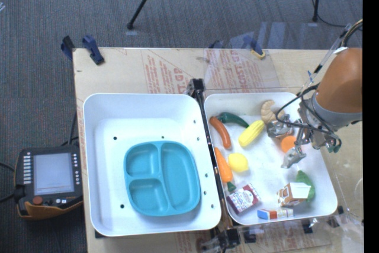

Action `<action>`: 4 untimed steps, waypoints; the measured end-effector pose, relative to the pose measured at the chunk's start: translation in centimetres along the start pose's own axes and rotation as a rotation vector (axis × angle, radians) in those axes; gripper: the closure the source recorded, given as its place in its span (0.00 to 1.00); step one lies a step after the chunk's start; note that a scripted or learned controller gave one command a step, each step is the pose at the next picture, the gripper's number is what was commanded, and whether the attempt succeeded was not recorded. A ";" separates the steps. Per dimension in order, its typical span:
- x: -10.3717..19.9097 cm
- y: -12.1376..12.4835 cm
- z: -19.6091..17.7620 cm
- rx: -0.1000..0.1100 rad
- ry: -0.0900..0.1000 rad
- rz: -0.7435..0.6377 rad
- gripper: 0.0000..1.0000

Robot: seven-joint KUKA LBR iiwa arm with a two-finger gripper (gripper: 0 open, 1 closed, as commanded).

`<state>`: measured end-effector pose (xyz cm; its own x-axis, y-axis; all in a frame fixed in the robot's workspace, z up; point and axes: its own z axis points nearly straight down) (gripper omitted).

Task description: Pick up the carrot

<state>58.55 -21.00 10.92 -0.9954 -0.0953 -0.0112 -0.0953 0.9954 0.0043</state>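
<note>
The carrot [223, 166] is orange with a green stem end. It lies lengthwise along the left wall of the right bin [323, 172], between a sausage and a purple packet. My gripper [289, 145] hangs over the right half of that bin, well to the right of the carrot and apart from it. Directly under the gripper sits a small orange item [288, 143], partly hidden by it. Nothing of the carrot is covered.
In the right bin lie a reddish sausage [221, 132], green pepper [234, 119], corn cob [251, 133], lemon [238, 162], purple packet [243, 198], milk carton [295, 193] and a beige piece [268, 108]. The left bin [106, 127] holds a blue divided plate [161, 177].
</note>
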 end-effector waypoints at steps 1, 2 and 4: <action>-0.3 -0.1 2.4 0.005 0.021 0.490 0.00; -0.7 0.0 1.2 0.006 0.013 0.485 1.00; -0.3 6.8 -10.0 0.007 0.004 0.962 1.00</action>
<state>58.13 -14.24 20.99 -0.6472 0.7623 -0.0029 0.7623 0.6473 0.0037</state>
